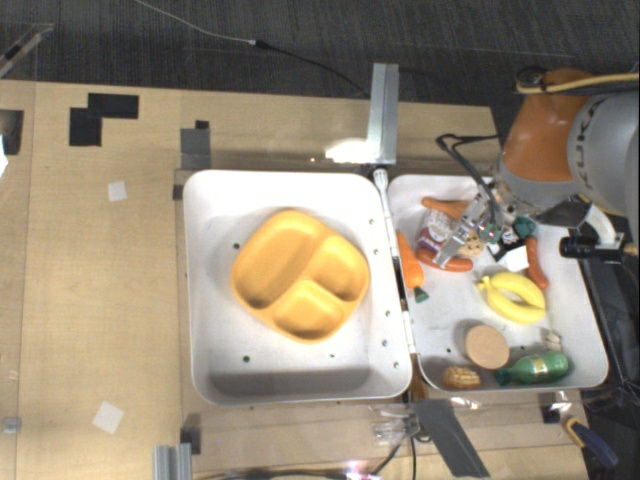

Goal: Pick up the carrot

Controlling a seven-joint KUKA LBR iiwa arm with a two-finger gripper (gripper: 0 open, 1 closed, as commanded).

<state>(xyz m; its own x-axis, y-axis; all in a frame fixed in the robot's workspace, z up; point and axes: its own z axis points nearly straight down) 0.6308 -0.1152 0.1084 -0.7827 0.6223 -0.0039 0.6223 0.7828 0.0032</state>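
Where the carrot [407,264] lies, pincer [470,233] just right, apart

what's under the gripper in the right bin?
Under the gripper in the right white bin: a purple-and-white packet and red sausage. Whatever lies deeper is covered. The orange carrot lies left, apart.

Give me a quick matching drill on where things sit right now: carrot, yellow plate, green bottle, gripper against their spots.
Things:
1. carrot
2. yellow plate
3. green bottle
4. gripper

Places:
A. near front edge of the right bin
B. along the right bin's left wall
C. in the left bin
D. over the upper middle of the right bin, among the toy food

Pairs: 1-B, 2-C, 3-A, 4-D
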